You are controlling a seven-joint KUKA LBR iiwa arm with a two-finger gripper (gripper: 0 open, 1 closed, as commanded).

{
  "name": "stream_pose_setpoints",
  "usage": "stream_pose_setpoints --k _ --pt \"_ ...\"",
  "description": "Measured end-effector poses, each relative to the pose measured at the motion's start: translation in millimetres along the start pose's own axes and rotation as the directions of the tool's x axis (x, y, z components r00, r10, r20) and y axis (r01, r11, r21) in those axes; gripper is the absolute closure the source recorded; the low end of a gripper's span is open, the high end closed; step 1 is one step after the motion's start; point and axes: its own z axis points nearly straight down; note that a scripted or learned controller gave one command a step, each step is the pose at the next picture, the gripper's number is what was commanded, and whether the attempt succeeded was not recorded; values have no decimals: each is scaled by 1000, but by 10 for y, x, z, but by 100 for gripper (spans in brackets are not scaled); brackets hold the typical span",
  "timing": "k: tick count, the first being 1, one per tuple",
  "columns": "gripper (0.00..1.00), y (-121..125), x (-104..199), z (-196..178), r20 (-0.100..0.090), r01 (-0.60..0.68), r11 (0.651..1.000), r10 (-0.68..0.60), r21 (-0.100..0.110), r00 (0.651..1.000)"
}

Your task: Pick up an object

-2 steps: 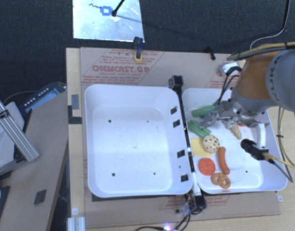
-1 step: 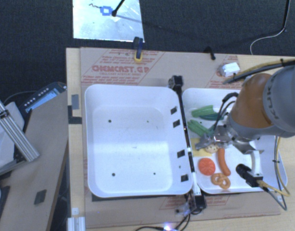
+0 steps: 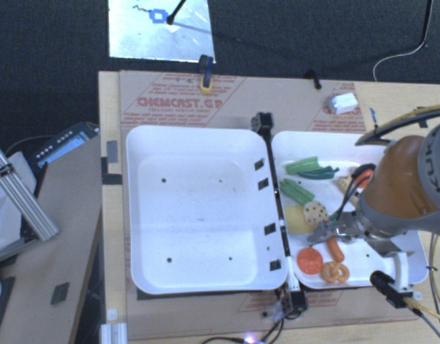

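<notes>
Dark carpet surrounds the wooden desk (image 3: 112,213); toy food crowds the right bin (image 3: 392,143), the orange carrot (image 3: 335,249) lies at the jaws (image 3: 322,233), their state impossible to tell.

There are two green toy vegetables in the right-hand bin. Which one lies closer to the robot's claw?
The lower green pod-shaped piece, lying beside the yellow cheese wedge, sits nearer the gripper. The other, darker green vegetable lies farther up the bin, toward its back wall.

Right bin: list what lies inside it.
In the right bin: green pepper, green pod, cheese wedge, red slice, pretzel, small carrot. The arm covers the bin's right part.
</notes>
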Motion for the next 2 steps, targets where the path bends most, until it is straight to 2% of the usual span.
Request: stream_pose_setpoints --k 1,2 --pt "0 733 344 -17 0 12 1000 -12 -12 1000" --pt "0 96 -378 -2 3 -4 1000 4 0 1000"
